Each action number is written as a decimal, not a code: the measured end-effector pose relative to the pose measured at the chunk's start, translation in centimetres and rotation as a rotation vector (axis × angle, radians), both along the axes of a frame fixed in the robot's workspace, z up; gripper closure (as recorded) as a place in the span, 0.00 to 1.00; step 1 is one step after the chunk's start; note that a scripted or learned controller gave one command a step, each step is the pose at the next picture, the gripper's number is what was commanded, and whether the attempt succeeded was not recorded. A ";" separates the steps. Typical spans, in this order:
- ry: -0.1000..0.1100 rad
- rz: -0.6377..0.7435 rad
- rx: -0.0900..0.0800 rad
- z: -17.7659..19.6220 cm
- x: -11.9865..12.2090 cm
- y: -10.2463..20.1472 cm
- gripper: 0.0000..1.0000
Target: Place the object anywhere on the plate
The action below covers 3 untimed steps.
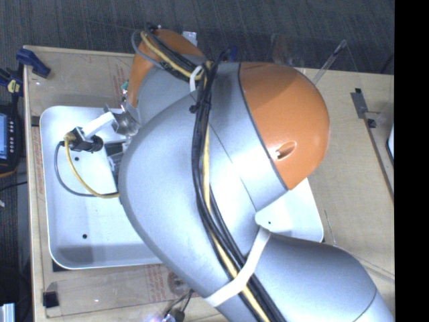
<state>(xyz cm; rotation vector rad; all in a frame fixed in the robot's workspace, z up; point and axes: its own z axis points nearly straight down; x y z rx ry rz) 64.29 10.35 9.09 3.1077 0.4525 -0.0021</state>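
Grey arm (201, 200) reaches across, wrist (149, 62) apparently angled downward.

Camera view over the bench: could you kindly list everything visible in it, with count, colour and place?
Bins: two, white, side by side; the left bin lies largely in the open, the right bin is mostly covered by the arm.
Bench: one, pale wood, beneath both bins.
Clamp: one, blue, at the bench's upper left corner.
Metal strip: one, dark grey, on the bench at the right.
Arm: one, grey with orange sections, across the middle of the view.
Pincer: one, metallic, over the far part of the left bin.
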 end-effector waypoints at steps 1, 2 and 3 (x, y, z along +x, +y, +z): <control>-0.001 -0.081 0.002 0.1 -3.8 9.5 1.00; 0.000 -0.049 0.001 10.8 -5.9 5.0 1.00; -0.003 -0.082 0.002 12.8 -2.2 3.5 1.00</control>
